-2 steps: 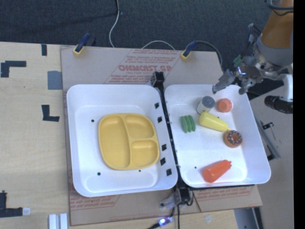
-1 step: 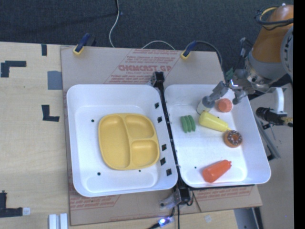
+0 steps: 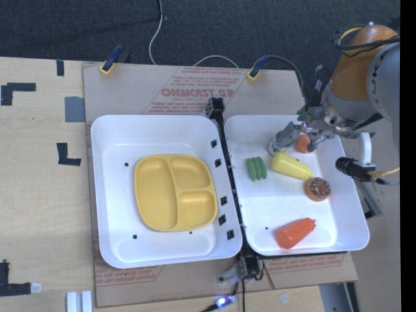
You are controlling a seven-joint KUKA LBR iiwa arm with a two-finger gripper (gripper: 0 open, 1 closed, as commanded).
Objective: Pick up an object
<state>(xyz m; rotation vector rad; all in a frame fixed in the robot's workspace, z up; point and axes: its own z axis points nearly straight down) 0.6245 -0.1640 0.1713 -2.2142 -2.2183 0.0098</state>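
Observation:
In the right bin (image 3: 351, 239) lie a green ridged piece (image 3: 256, 168), a yellow cone-like piece (image 3: 290, 166), a brown doughnut (image 3: 318, 188) and an orange carrot-like piece (image 3: 296, 231). A small orange-red item (image 3: 303, 143) sits at the back of this bin. My gripper (image 3: 300, 139) is low over that item, open, with one grey finger (image 3: 283, 138) to its left and the other to its right. The item sits in the gap between them, just behind the yellow piece's thick end.
The left bin (image 3: 110, 142) holds a yellow divided plate (image 3: 175, 192). A black divider with clips (image 3: 224, 168) runs between the bins. A black cable part (image 3: 351, 168) hangs over the right bin's right rim. The arm's orange band (image 3: 357, 60) is above the back right corner.

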